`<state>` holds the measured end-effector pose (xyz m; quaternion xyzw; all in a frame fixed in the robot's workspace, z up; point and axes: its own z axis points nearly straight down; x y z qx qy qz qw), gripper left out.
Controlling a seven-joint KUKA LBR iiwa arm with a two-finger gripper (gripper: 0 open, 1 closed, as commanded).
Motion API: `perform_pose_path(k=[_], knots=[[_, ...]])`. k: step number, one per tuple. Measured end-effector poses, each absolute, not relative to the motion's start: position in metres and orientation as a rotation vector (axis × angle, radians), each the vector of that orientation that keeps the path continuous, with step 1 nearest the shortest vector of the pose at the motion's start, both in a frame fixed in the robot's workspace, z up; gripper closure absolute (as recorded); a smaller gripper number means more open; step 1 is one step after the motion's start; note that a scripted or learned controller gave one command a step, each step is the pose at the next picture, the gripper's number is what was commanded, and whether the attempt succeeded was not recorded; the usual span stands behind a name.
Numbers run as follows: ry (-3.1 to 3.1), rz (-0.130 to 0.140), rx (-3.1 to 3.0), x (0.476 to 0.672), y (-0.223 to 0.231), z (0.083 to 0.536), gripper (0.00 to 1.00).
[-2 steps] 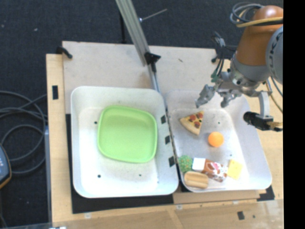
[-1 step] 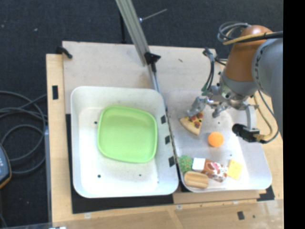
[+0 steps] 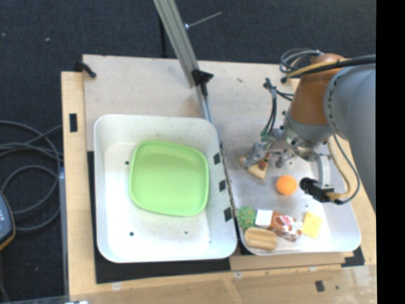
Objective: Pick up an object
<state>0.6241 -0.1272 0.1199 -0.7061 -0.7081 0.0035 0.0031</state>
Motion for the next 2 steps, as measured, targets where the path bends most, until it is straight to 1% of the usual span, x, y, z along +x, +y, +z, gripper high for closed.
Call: perform_pose_path(k=[1,2], knots=[[-2.223,0.012,-2.21,0.625,-0.126,0.129,1.0],[-2.226,0.002,-2.218,0.629,-0.118,0.186,1.0]])
